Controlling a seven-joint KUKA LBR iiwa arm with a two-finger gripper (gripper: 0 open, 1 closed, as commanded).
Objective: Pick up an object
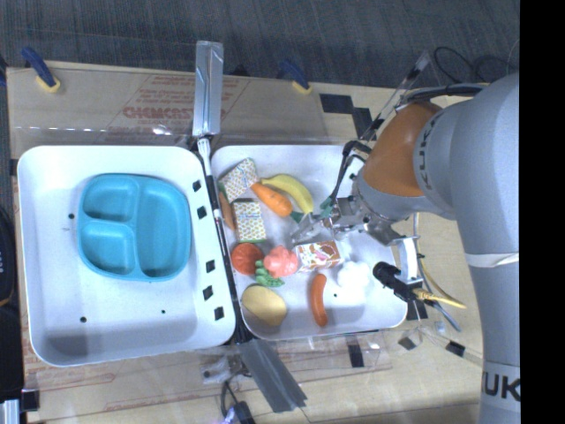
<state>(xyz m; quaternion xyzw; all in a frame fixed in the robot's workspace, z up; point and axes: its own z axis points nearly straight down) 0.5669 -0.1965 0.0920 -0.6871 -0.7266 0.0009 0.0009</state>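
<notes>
The right bin [388,312] holds several toy foods: a yellow banana [294,189], an orange carrot [271,199], two checkered blocks [240,180] [251,220], a red tomato [246,257], a pink fruit [281,261], a small red-and-white carton [319,254], a red sausage [318,299], a tan potato [263,305] and a white lump [352,280]. My gripper [311,227] reaches in from the right and hangs low in the middle of the bin, just above the carton and right of the carrot and banana. Nothing is seen held in it.
The left bin [53,325] holds a blue divided plate [135,225]. A metal bar [207,87] stands at the divider between the bins. The arm's grey body [459,157] covers the right bin's far right side. Cables [437,303] lie by its right rim.
</notes>
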